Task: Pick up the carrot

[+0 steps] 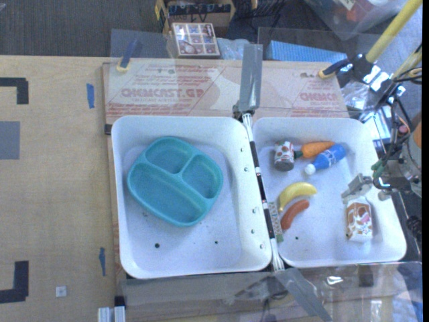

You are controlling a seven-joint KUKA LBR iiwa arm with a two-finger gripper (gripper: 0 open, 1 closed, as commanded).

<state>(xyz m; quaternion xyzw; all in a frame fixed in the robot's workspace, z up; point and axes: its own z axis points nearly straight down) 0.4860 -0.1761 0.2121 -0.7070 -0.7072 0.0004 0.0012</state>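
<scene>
Two shallow white bins are seen side by side on the bench. The carrot (317,148) lies in the right bin (335,247), near its far edge, with its long axis roughly parallel to that edge and its leafy end toward the middle divider. It is hemmed in on both ends: a small can (284,156) touches it on the divider side, and a blue bottle (328,158) lies just beside its tip, slanting toward the bin's centre. A banana (297,193) and a red sausage (295,214) are set closer to the divider, nearer the front, and a small carton (358,220) rests by the right wall. The gripper (358,186) is held low over the right side of this bin, just above the carton; its fingers appear parted, and nothing is seen between them. The carrot lies away from the claw toward the far edge and the divider, with the bottle between the two. A blue divided plate (175,180) sits in the left bin (181,253).
</scene>
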